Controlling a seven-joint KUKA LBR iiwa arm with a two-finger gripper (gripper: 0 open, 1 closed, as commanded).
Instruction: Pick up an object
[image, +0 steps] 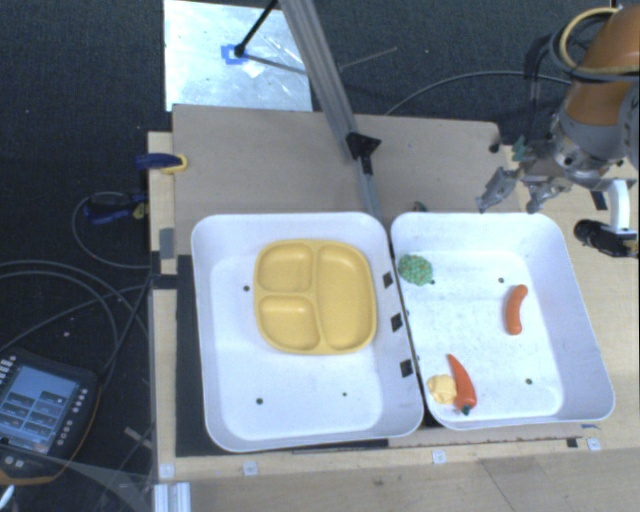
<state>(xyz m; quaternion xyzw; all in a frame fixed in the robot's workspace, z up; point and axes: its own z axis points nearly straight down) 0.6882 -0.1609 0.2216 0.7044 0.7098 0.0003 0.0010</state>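
Yellow three-compartment plate (315, 297) lies in left white bin (220, 400). Right white bin (575, 330) touches it at centre seam. Both sit on tan table (260, 160). Grey pole (325, 75) slants overhead. Pendant with screen (35, 405) on floor at lower left, cables (95, 250) beside.

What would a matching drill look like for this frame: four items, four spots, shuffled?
Items:
1. yellow tray
2. green ball
3. sausage
4. carrot

Spots:
A. right bin, near front edge, beside a small yellow piece
B. right bin, back left corner
C. left bin, middle
D. right bin, right side

Pairs: 1-C, 2-B, 3-D, 4-A
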